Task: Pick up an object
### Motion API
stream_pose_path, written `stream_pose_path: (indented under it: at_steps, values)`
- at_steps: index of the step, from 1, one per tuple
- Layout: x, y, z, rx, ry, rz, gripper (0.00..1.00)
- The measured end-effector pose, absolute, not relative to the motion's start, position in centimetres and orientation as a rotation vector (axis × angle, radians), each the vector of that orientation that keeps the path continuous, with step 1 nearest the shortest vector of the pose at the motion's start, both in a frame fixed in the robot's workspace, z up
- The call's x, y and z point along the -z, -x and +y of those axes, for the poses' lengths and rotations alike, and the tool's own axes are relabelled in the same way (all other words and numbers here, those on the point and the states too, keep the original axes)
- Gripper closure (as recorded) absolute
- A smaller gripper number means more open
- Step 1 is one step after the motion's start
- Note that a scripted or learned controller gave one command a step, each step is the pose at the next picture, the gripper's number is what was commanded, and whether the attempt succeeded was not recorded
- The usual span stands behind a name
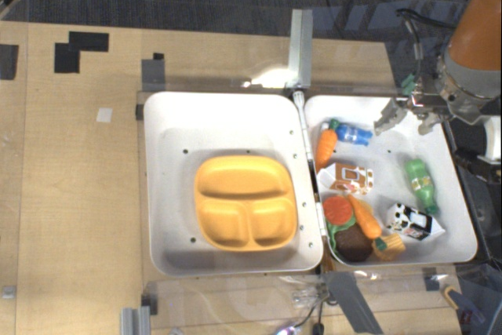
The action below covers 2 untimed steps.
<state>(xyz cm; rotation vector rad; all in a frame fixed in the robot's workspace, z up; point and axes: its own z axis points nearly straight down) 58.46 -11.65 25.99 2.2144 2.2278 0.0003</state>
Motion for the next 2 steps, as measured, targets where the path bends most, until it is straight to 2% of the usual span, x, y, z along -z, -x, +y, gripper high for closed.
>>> stream_pose_path:
  at_steps: [1, 2]
  values:
    - [-26.0, -58.5, -11.6, 0.0, -2.214, 2.228, 0.0]
    - [-18.9, -63.1, -3.6, 0.0, -2.369, 2.064, 0.0]
